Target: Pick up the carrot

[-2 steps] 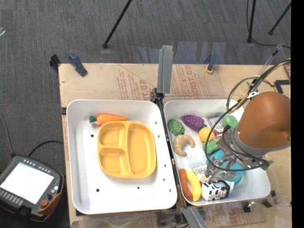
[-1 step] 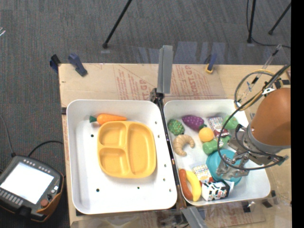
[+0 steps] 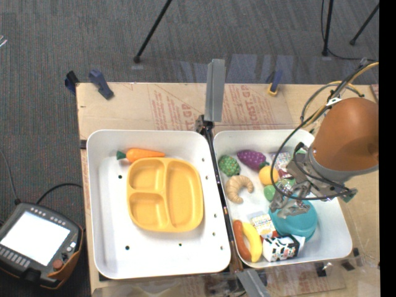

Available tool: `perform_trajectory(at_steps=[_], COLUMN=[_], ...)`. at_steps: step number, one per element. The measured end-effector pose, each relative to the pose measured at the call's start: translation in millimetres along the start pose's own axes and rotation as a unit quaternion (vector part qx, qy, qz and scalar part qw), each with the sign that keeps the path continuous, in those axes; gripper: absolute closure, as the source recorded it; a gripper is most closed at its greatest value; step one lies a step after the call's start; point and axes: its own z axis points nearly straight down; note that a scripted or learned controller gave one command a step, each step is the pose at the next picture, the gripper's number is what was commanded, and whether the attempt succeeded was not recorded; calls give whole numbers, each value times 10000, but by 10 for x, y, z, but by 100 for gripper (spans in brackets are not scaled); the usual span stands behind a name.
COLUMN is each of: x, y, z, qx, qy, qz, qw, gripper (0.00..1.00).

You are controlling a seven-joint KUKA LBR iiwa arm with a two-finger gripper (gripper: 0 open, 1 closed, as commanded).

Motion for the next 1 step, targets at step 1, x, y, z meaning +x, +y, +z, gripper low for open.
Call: perform_trajectory(at_steps=[1], x=[282], y=[-194], z=[-427], qx=[20], qy=[-7], qz=[458], qw=[9990], gripper=[100])
